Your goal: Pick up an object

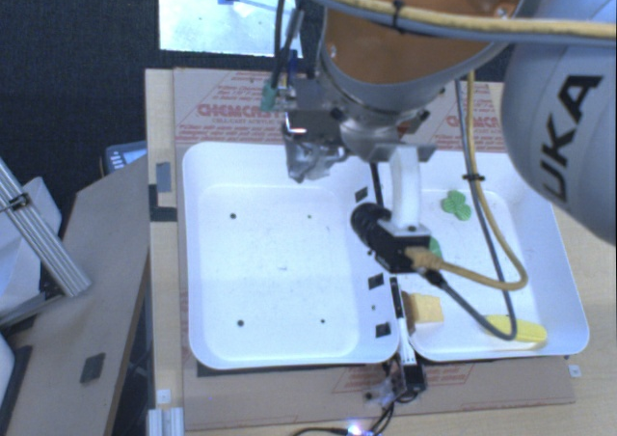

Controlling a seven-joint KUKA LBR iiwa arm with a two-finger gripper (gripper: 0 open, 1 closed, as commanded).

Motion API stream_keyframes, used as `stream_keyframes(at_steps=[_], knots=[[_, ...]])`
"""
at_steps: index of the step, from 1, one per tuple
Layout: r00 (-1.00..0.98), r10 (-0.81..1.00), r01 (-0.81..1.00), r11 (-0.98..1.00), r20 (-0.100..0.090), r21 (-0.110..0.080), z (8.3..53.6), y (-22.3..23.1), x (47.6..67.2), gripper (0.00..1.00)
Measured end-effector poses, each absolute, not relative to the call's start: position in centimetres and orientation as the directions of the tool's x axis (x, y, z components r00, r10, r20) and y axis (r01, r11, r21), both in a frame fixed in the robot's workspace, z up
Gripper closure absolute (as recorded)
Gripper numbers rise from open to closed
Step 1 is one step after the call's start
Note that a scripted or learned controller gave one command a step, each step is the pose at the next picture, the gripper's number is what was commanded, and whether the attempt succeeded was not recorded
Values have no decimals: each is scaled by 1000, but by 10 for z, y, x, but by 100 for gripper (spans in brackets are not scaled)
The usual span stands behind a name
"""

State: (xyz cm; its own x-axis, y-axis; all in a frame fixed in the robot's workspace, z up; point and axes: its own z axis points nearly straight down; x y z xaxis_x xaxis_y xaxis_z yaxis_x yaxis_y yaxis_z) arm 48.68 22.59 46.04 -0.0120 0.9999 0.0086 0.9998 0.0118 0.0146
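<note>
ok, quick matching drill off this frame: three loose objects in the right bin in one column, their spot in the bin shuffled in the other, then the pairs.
Things:
1. green object
2. tan block
3. yellow object

Places in the right bin:
A. near front edge, right of centre, beside the trailing cable
B. far part of the bin, right of the gripper's white finger
C. front left corner, next to the divide between the bins

Pairs: 1-B, 2-C, 3-A
</note>
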Motion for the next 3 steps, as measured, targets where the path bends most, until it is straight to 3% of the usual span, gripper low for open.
stream_keyframes(at_steps=[1, 2, 3], knots=[[3, 1000, 1000, -3, 3, 13, 540, 187, 547, 100], [-2, 1000, 1000, 2, -4, -13, 348, 204, 495, 100], [-3, 1000, 1000, 3, 7, 20, 539, 195, 527, 100]])
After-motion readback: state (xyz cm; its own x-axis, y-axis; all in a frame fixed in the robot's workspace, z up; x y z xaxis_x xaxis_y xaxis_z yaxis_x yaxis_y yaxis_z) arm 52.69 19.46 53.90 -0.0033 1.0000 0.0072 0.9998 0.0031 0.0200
